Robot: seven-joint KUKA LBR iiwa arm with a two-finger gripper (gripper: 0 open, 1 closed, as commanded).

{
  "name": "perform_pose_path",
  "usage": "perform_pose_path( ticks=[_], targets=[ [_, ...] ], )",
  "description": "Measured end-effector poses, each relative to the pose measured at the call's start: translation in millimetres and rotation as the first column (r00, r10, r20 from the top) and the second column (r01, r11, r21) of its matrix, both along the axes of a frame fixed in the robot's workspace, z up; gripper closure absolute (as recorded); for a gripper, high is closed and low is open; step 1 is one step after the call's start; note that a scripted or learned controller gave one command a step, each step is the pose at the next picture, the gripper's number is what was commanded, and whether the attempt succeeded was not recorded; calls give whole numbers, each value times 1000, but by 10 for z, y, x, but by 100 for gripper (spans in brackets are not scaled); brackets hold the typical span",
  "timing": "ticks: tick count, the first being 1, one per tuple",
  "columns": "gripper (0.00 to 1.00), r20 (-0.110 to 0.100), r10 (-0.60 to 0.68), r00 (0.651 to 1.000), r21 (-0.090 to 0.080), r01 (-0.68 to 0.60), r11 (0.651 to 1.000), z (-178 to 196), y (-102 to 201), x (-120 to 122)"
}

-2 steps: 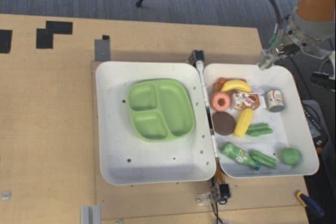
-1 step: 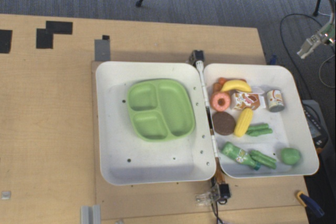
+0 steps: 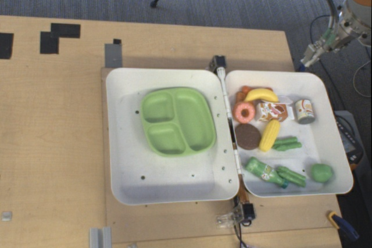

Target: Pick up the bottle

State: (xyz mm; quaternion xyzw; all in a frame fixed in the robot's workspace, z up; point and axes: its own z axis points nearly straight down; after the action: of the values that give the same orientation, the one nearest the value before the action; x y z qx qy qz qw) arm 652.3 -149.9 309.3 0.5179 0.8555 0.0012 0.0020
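The green bottle (image 3: 265, 172) lies on its side near the right bin's (image 3: 329, 103) front edge, light, slick plastic. I'd pinch across its middle. My gripper (image 3: 310, 57) hangs beyond the bin's back right corner.

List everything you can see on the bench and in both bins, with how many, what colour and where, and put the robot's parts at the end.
bins: 2, white, side by side on the bench
divided plate: 1, light green, middle of left bin
bottle: 1, green, lying near the front of right bin
banana: 1, yellow, back of right bin
doughnut: 1, pink, right bin by the divider
cookie: 1, brown, below the doughnut
corn cob: 1, yellow, centre of right bin
carton: 1, white and brown, beside the doughnut
can: 1, silver, right side of right bin
round fruit: 1, green, front right corner
gripper: 1, grey, above the right bin's back right corner
arm: 1, grey with orange band, at the view's right edge
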Motion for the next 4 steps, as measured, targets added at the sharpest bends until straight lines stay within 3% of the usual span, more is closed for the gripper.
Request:
perform_pose_path(
  ticks=[1,2,3,4],
  targets=[
    [100,0,296,955,-2,-296,955,-96,553,30],
    [100,-1,219,976,-1,-219,976,-242,1048,-163],
    [100,3,247,969,-2,-247,969,562,1145,-543],
    [100,-3,-9,1000,0,9,1000,-331,1679,-853]
  ],
)
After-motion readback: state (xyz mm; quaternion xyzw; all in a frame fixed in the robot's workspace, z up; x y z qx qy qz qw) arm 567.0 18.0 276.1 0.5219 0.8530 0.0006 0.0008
